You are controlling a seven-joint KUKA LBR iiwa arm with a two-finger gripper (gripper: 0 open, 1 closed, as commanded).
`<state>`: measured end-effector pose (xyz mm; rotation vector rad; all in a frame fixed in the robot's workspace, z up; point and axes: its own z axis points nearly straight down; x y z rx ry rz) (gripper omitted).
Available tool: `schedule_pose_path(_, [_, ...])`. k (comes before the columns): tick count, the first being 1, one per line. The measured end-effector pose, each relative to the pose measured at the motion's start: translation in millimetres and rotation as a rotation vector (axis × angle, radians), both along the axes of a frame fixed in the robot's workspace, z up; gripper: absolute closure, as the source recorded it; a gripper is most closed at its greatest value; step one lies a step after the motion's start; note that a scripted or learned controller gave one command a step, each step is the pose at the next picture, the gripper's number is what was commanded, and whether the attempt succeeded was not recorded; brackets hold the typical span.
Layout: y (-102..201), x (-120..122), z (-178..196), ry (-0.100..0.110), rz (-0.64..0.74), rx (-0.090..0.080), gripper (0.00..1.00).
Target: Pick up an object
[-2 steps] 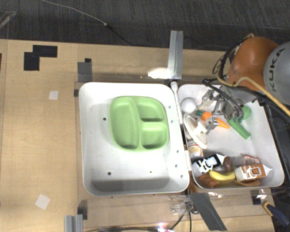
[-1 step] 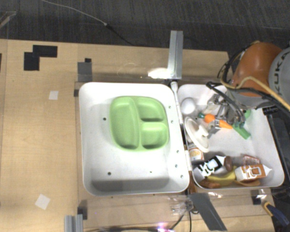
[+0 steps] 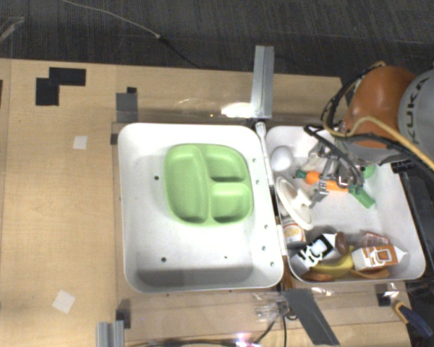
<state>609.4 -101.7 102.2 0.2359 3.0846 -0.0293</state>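
I'm looking at a robotics lab: a plywood surface [image 3: 50, 215] with black marker patches [image 3: 58, 84], metal brackets [image 3: 263, 82] fixing two white bins [image 3: 130, 194], loose cabling [image 3: 94, 9], and a KUKA arm [image 3: 409, 107].

The grey arm [image 3: 412, 114] reaches in from three o'clock (orange band showing), its gripper [image 3: 324, 181] pointing down toward seven o'clock.

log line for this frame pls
arm: over right bin | claw: low among clutter near orange item | grasp: unconfirmed | left bin: green divided tray
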Motion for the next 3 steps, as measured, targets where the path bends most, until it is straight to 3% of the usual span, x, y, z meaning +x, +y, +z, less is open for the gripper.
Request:
schedule_pose_path(1, [-5.9,-13.8,1.1,-0.008,-0.198,0.003,0.0])
schedule_pose_path(2, [-6.2,-4.8,-1.2,0.011,-0.157,0.004,0.0])
schedule_pose_path(3, [-7.9,-3.0,-2.4,0.015,-0.194,0.005,0.0])
